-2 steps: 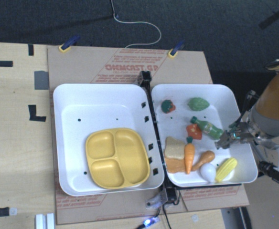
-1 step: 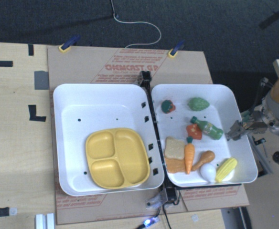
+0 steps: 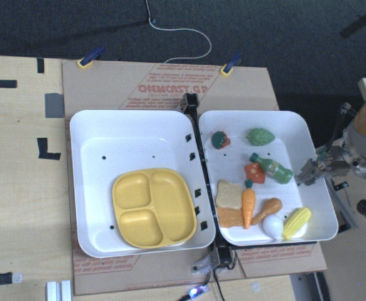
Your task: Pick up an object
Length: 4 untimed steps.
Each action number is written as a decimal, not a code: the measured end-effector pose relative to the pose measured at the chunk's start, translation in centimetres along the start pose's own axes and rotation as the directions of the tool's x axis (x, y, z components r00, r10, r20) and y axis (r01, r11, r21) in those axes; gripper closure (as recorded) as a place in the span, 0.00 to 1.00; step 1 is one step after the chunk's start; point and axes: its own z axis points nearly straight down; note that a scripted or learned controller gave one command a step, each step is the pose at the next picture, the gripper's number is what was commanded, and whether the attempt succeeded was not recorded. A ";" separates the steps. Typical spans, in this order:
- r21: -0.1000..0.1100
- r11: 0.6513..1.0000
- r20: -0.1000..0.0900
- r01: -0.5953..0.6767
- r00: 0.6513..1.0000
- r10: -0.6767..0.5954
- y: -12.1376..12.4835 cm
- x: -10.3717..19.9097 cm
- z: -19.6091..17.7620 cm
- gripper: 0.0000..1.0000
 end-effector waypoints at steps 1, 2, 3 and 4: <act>0.001 1.000 -0.001 0.004 1.000 -0.004 0.3 5.1 0.6 1.00; 0.002 1.000 -0.002 0.005 1.000 -0.005 1.7 10.8 1.5 1.00; 0.001 1.000 -0.001 0.004 1.000 -0.004 3.3 15.8 2.0 1.00; 0.000 1.000 -0.001 0.005 1.000 -0.005 5.0 20.9 1.8 1.00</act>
